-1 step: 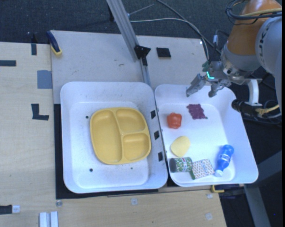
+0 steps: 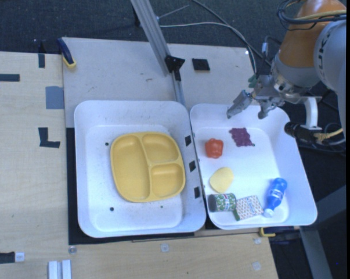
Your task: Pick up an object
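Observation:
The right bin (image 2: 291, 156) holds a purple grape bunch (image 2: 241, 136), a red-orange round fruit (image 2: 214, 148), a pale yellow lemon-like piece (image 2: 222, 179), a blue bottle (image 2: 274, 195) and a green-and-pink packet (image 2: 237, 205). My gripper (image 2: 248, 109) hovers over the bin's far edge, just above the grape bunch. Its two fingers (image 2: 235, 107) stand spread apart, open, with nothing between them.
The left bin (image 2: 87, 156) carries a yellow divided plate (image 2: 147, 166). A slanted metal pole (image 2: 154, 28) rises behind the bins, ending in a black clamp (image 2: 175, 63). Cables (image 2: 314, 133) trail at the right beside the arm.

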Controlling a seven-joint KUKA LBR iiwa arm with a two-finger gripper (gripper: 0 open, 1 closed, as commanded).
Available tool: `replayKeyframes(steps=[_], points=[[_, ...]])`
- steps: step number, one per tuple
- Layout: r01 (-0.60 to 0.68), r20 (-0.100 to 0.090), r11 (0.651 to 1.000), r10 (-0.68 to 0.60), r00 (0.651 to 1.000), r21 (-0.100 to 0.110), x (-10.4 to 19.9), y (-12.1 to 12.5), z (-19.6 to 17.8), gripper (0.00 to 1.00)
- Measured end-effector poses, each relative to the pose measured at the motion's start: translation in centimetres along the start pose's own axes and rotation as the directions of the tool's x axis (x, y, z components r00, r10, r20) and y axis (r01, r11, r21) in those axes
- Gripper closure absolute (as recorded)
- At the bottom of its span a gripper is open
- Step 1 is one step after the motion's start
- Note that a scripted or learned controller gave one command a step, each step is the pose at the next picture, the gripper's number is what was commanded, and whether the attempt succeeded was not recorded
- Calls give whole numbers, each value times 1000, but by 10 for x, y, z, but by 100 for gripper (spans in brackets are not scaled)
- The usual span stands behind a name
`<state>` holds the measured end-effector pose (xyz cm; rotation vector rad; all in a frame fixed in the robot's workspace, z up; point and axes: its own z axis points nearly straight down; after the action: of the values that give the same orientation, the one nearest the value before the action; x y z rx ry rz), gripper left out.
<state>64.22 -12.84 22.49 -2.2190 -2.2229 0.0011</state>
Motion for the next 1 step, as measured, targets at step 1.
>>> replayKeyframes(steps=[1], points=[[0, 1, 1000, 0, 1000, 5, 5, -2, 45, 0]])
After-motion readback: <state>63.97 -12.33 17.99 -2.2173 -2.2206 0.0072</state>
